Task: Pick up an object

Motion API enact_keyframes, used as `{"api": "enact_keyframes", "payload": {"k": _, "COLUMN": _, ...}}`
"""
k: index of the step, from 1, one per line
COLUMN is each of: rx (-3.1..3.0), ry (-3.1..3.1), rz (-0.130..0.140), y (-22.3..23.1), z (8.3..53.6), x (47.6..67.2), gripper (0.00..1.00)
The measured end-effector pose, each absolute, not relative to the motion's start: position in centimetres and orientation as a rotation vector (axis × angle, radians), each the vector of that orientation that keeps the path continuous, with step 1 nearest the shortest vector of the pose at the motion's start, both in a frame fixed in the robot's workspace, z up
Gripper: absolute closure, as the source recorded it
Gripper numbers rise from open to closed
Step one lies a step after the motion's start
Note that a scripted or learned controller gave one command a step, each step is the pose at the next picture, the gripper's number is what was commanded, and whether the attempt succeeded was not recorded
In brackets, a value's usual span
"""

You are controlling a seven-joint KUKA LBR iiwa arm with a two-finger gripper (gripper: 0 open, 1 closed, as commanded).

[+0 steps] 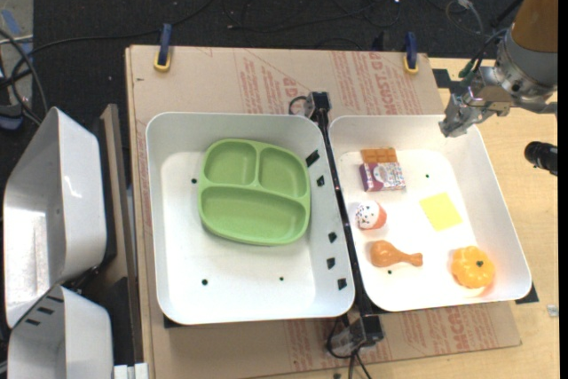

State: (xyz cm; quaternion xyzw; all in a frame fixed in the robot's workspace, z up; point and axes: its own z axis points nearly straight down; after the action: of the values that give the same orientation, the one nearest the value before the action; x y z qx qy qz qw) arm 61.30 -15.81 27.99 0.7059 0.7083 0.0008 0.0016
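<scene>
The right bin holds a purple and orange box, a small white and red round toy, a flat yellow square, an orange drumstick toy and an orange pumpkin. My gripper hangs above the bin's far right corner, well away from all of these. Nothing shows between its fingers.
The left bin bears a green divided plate. Two clamps hold the cardboard-covered bench at the back. White tubs stand off the bench to the left. Cables lie on the dark floor behind.
</scene>
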Motion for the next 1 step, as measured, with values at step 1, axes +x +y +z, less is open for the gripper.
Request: {"api": "enact_keyframes", "payload": {"k": 1, "rx": 2.215, "ry": 2.230, "rz": -0.001, "y": -10.56, "z": 26.89, "x": 60.48, "gripper": 1.00}}
